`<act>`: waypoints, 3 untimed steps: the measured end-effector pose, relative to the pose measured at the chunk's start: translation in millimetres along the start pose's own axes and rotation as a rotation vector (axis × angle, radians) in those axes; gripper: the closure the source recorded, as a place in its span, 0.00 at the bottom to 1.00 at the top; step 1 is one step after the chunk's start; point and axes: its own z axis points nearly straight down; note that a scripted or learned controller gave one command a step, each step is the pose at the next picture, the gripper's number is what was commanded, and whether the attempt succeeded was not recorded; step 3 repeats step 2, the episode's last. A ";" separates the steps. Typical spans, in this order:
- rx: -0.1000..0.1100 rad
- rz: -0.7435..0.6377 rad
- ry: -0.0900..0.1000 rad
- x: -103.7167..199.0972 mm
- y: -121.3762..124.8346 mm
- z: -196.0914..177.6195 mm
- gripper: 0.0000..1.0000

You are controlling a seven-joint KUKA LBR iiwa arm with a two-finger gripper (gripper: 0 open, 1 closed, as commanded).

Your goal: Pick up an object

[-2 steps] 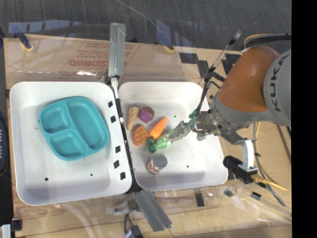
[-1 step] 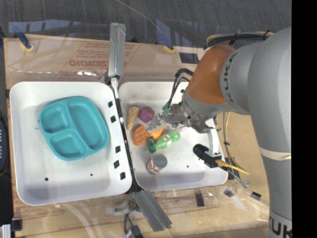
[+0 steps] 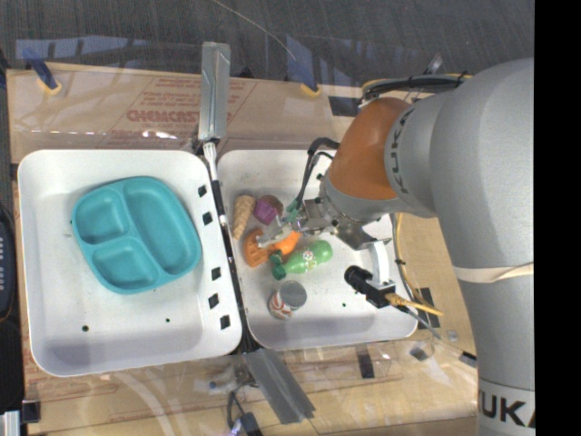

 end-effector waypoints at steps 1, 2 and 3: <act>-0.003 -0.004 -0.001 -0.5 1.8 -11.3 1.00; -0.005 0.102 -0.003 34.6 52.5 -153.3 1.00; -0.005 0.102 -0.003 34.6 52.5 -153.3 1.00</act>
